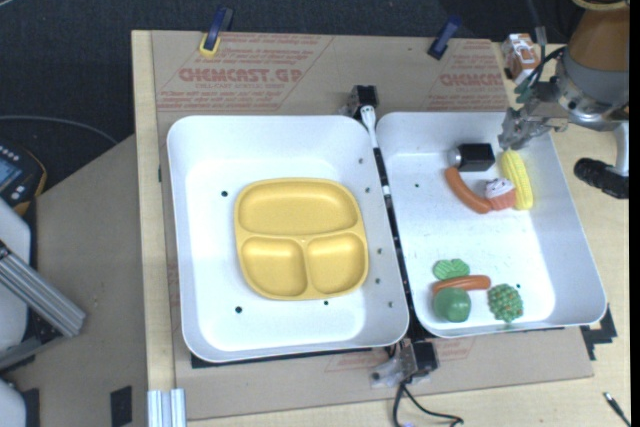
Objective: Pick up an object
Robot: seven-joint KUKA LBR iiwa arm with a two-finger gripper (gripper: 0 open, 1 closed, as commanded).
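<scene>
My gripper (pixel 518 129) hangs over the far right part of the right bin (pixel 560 245), just above the top end of a yellow corn cob (pixel 519 178). Nothing is seen held in it. Left of the corn lie a curved orange sausage (pixel 467 191) and a small white and pink piece (pixel 497 186). A black block (pixel 474 156) sits just left of the gripper. Near the bin's front edge are a leafy green piece (pixel 451 269), a small orange stick (pixel 461 284), a round green item (pixel 453 305) and a green broccoli-like piece (pixel 506 301).
The left bin (pixel 200 175) holds a yellow divided plate (pixel 299 237). A black divider clip (pixel 365 100) sits where the two bins meet at the back. The arm's orange band (pixel 602 35) rises at the right edge, near cables.
</scene>
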